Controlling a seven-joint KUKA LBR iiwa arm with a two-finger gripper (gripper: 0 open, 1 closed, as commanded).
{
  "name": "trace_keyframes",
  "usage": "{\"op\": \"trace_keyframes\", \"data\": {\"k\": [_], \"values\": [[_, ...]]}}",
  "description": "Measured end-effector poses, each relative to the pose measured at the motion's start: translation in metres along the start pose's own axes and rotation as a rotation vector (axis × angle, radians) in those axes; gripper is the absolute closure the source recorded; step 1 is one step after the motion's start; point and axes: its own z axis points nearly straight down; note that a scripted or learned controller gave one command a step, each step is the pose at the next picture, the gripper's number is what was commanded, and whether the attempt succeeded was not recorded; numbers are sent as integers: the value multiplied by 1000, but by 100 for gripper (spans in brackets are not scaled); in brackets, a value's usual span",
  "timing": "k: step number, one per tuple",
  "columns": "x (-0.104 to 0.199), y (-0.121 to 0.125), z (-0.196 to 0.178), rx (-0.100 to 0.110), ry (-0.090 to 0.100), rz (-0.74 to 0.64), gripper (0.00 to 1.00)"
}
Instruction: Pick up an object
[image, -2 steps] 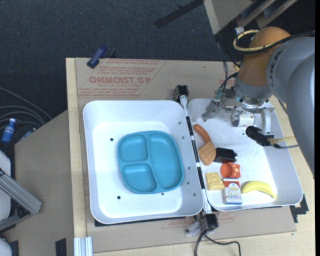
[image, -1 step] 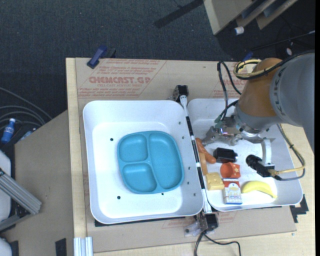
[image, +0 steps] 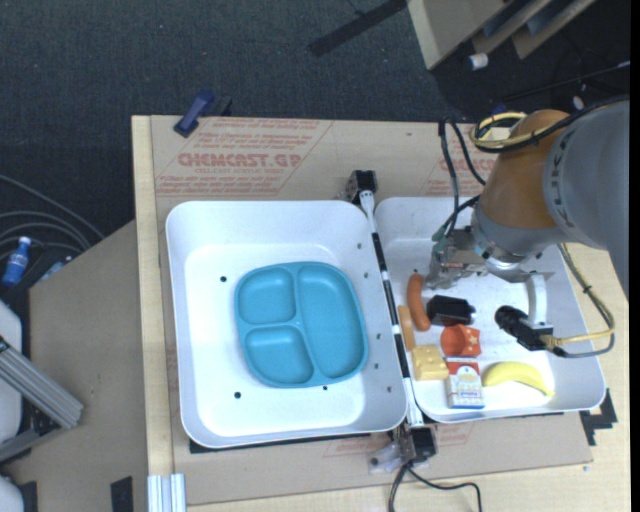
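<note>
My gripper (image: 447, 268) hangs low over the upper left part of the right bin (image: 400, 215), under the grey wrist with its orange band. Just below it lies a small black block (image: 449, 307), with an orange sausage (image: 416, 302) to the left along the bin's left wall. Nearer the front are a red piece (image: 460, 340), a yellow cheese block (image: 430, 363), a small red-and-white carton (image: 466, 386) and a banana (image: 518, 376). I see nothing held at the gripper.
The left bin (image: 190, 300) holds a blue divided plate (image: 300, 322). Both bins rest on a cardboard sheet (image: 250, 150). A blue clip (image: 194, 113) lies at the sheet's far edge.
</note>
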Motion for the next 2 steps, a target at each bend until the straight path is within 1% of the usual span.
{"op": "trace_keyframes", "data": {"k": [1,2], "values": [[0,0,0,0,0,0,0],[0,0,-10,-2,0,1,100]]}}
